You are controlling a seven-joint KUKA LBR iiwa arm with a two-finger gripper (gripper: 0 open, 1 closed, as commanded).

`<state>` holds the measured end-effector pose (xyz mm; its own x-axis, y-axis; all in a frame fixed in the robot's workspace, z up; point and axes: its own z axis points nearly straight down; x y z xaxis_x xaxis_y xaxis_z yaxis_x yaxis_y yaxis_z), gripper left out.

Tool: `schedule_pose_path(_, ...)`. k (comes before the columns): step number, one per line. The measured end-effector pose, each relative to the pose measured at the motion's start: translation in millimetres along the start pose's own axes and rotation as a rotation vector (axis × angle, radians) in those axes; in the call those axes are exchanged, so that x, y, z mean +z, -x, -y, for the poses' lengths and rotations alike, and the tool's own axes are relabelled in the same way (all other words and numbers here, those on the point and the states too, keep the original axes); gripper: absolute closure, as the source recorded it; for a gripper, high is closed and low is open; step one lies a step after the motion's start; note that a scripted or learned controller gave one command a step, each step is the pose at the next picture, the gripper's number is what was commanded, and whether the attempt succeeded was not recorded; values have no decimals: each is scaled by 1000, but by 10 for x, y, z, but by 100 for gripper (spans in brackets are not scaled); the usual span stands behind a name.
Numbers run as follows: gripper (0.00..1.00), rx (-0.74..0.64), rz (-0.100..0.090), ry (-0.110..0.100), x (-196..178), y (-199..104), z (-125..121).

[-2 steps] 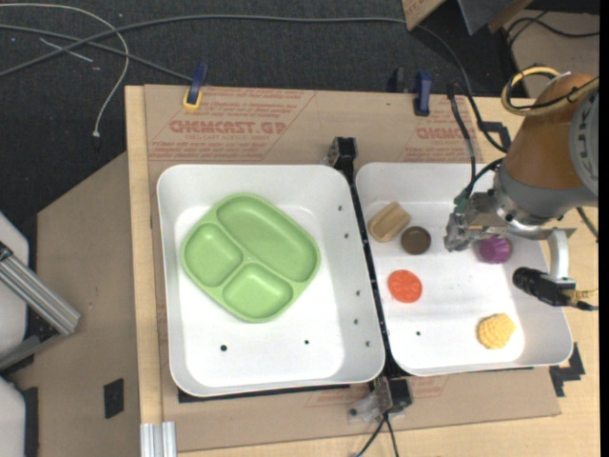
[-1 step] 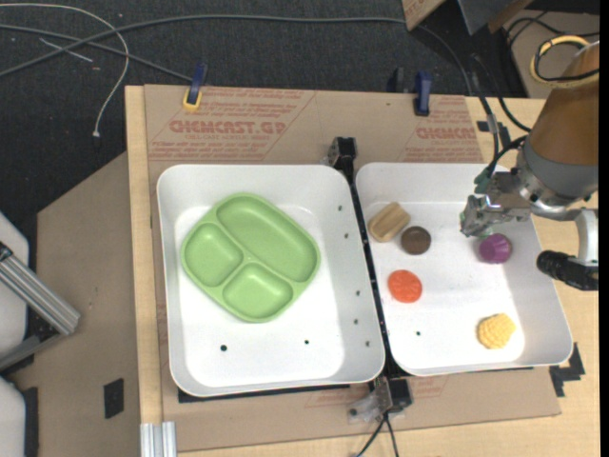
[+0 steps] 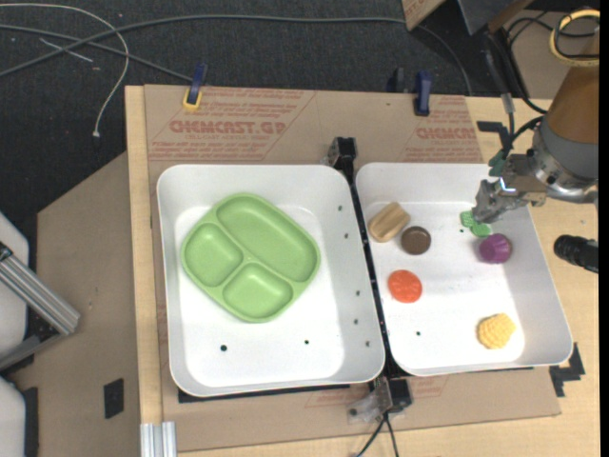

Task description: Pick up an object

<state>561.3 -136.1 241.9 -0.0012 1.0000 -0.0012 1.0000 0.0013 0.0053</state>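
Dark carpet with loose cables surrounds a cardboard-topped bench (image 3: 238, 127) bearing two white bins. Left bin (image 3: 190, 350): a green divided plate (image 3: 250, 255), tilted. Right bin (image 3: 542, 293): tan bread-like piece (image 3: 388, 222) touching a brown round item (image 3: 416, 241), orange ball (image 3: 405, 287) nearer, yellow corn-like piece (image 3: 495, 330) near-right, purple round thing (image 3: 494, 248) with green top (image 3: 475, 225) at far right. Arm cut off at right edge. Gripper (image 3: 489, 208) sits over the far right of that bin, just beside the green top; fingertips blurred and small, cannot tell whether spread or clenched, nothing visibly gripped.
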Motion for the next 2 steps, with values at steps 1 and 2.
schedule_pose_path(1, 100, -1, -3, -8, 102, -499, 199)
schedule_pose_path(2, 100, -1, -3, -9, 186, -933, 336)
